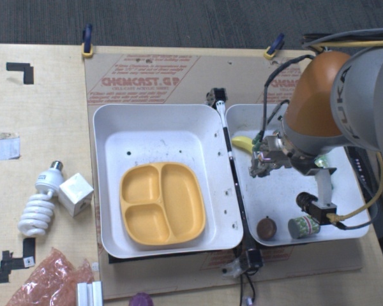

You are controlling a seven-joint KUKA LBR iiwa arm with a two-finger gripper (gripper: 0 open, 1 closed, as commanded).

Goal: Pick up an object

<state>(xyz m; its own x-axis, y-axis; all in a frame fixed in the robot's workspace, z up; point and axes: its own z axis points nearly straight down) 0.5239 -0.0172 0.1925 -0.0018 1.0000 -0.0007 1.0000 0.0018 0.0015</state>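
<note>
Overhead, a cardboard-topped bench (140,75) carries two white bins (108,171); dark carpet lies beyond. Whether the claw (263,164) grips anything is unclear, its tips blurred.

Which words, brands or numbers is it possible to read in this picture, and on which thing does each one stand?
"CHEMCAST G P": large red print, seen upside down, on the brown protective sheet behind the bins.
Smaller red lines beneath it: too blurred to read.
"KUKA", partly visible: on the grey arm.
Green can label: too small to read.
</note>
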